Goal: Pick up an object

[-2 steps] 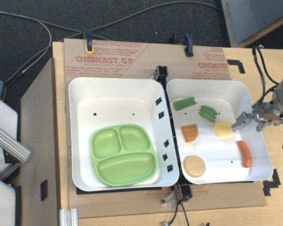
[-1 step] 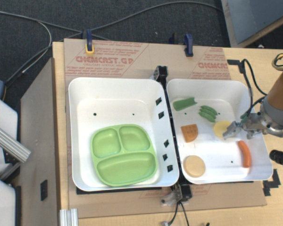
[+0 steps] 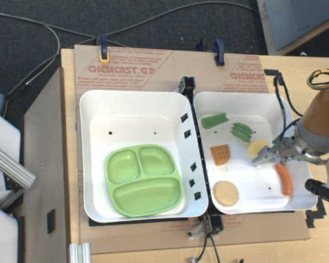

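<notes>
At the near edge of the right bin [image 3: 296,204] lies a round tan cookie-like piece [image 3: 226,193], close to the wall between the two bins. Nearer the right side an orange sausage-shaped toy [image 3: 285,178] lies on the bin floor, a little tilted. Just above it the end effector [image 3: 261,156] of the grey arm [image 3: 318,125] reaches in from the right and hangs low over the bin; its metal tip is pointing to the left, and it is beside a yellow piece [image 3: 257,147], touching it or almost touching. Whether it is spread apart or closed I cannot tell from here, and I see nothing clearly clamped in it. To the left of it a small orange waffle-like square [image 3: 220,154] lies on the floor. Farther back are a green bean pod [image 3: 242,131] and, beyond it, a longer green vegetable piece [image 3: 214,120] near the far wall. The left bin [image 3: 131,106] holds a light green divided plate [image 3: 145,179] with three compartments, resting in the near half. Both bins stand on a brown board [image 3: 164,64] on the tabletop, held at its far edge by a yellow clamp [image 3: 103,48] and a blue clamp [image 3: 219,52].
</notes>
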Available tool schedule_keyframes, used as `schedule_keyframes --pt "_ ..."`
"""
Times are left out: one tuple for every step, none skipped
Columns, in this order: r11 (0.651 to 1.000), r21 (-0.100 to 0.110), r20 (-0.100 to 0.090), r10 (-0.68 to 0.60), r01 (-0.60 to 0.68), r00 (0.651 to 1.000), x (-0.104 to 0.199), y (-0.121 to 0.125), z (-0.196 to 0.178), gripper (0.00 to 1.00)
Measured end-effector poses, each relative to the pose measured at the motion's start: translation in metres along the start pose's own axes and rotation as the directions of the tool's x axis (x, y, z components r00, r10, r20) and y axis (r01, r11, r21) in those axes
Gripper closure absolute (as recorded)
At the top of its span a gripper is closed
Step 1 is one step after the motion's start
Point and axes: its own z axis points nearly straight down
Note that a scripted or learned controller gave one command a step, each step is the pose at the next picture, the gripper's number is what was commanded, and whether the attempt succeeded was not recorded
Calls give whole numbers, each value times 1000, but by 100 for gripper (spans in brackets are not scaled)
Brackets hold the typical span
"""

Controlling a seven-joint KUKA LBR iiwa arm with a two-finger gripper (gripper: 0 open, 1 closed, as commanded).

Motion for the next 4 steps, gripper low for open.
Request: schedule_keyframes --pt "1000 -2 1 0 0 1000 0 0 -12 100" --pt "1000 -8 7 3 -3 1000 -8 -5 -64 100" --pt "1000 -7 7 0 0 1000 -7 -7 -127 100" --pt "1000 -8 7 0 0 1000 -9 0 -172 100"
